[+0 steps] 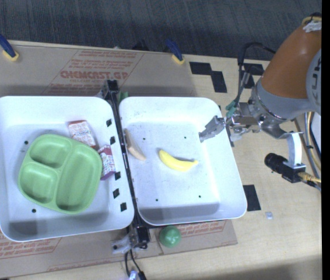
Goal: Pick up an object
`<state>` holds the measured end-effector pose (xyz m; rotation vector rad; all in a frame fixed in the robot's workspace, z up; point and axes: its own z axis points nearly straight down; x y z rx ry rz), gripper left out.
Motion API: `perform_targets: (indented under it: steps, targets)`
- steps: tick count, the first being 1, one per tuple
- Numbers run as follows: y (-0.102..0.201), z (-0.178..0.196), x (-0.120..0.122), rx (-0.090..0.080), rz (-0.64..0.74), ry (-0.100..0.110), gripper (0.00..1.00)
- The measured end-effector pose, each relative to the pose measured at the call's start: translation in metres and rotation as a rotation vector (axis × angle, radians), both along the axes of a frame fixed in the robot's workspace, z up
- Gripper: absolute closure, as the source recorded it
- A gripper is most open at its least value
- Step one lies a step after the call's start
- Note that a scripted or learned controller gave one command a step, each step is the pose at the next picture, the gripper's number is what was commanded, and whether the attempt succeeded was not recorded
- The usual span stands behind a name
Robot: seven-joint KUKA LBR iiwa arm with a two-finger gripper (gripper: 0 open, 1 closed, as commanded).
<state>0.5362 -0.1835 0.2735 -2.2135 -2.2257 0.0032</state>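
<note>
A: Nearest the front edge of the bench (281, 226), just outside the bins: a green ball (169, 235), lying on the cardboard (83, 69) below the seam.

B: Noted. Farther in?

A: In the left bin (2, 156), filling the middle toward the front: a green divided plate (60, 172). Behind it, toward the back and the inner wall: two small red-and-white packets (81, 132), one partly tucked by the plate's edge.

B: And in the right bin (223, 185)?

A: Near the centre: a yellow banana (177, 161), lying flat, well apart from every wall. Close against the left wall: a tan stick-like piece (133, 147), too small to name.

B: The claw?

A: Gripper (211, 128) over the right bin's far right corner, at about rim height, pointing inward. Holding nothing, by the look of it; how far spread, cannot tell from this angle.

B: Step in hand, then?

A: Probably the approach, with nothing grasped yet. Likeliest target: the banana, nearest to the claw and free on all sides.

B: Next move?

A: Likely a reach toward the bin's centre, then a descent with the fingers straddling the banana's narrow width, not its length. Risk of slipping off the curved skin.
</note>
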Motion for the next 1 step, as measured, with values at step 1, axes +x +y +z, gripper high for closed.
perform_targets:
  steps: [1]
  targets:
    - [-0.0070,-0.1626,-0.0403,-0.001,0.001,0.000,0.00]
